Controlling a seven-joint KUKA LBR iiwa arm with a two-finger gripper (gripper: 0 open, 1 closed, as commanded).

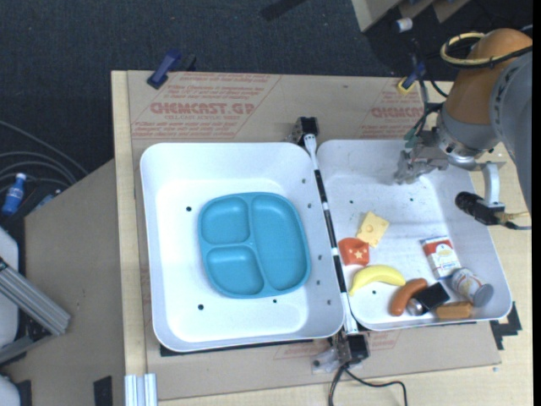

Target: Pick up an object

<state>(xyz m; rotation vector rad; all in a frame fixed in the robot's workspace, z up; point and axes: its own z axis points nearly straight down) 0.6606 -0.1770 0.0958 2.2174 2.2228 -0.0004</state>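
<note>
Fingers of the gripper hang small and grey over the far part of the right bin, and whether they are apart or together cannot be told at this size; nothing shows between them.

Widest is the surface, a pale board with red lettering printed across its far side. On it lie two shallow white bins of smooth plastic with rounded corners. The left bin holds a glossy blue plate, rounded and split into three compartments. The arm reaches in from the right, orange above grey, bent down to the wrist over the right bin.

Near that bin's front lie the objects: a curved yellow banana, a white and red carton, an orange sausage shape, a red piece, and a pale yellow cheese wedge.
</note>
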